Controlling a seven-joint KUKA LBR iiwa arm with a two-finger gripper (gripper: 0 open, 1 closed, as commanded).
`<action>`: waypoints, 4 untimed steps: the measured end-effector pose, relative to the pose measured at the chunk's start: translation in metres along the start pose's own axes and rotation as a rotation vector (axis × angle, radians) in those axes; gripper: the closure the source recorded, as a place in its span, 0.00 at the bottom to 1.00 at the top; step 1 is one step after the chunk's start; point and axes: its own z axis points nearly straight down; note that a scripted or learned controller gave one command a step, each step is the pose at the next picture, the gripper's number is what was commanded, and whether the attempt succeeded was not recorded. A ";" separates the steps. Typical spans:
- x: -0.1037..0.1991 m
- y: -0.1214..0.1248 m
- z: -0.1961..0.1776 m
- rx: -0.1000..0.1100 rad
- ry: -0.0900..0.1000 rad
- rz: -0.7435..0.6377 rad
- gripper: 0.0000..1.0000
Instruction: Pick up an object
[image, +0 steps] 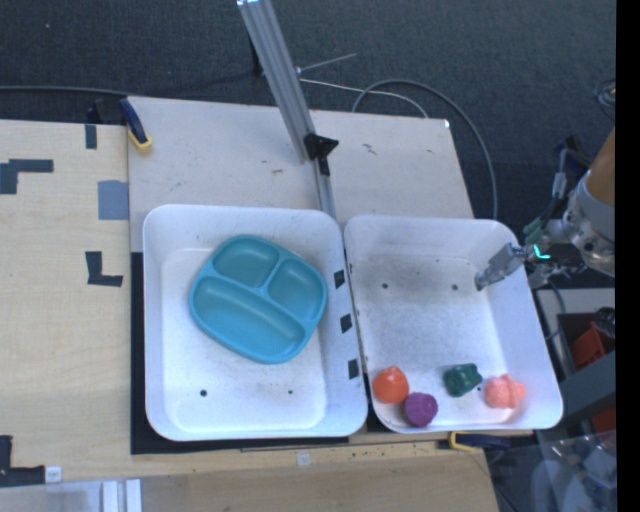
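Observation:
Four small objects lie along the near edge of the right bin (430, 300): an orange one (391, 384), a purple one (420, 407), a dark green one (462, 379) and a salmon-pink one (504, 391). My gripper (497, 267) hangs over the bin's upper right corner, close to the right rim. It is well apart from all four objects. The arm's wrist (590, 225) sits just outside the bin at the right edge of the view.
A blue divided plate (259, 297) lies in the left bin (152, 330). A slanted metal pole (285, 85) ends at the back where the two bins meet. Cables (420, 95) run behind the right bin, and a blue-and-yellow clamp (135, 124) sits at the back left.

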 end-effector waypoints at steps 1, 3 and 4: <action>-0.001 -0.011 0.056 0.005 0.001 0.002 0.00; 0.002 -0.010 0.174 0.006 0.001 0.001 0.00; 0.002 -0.009 0.161 0.002 0.001 0.000 1.00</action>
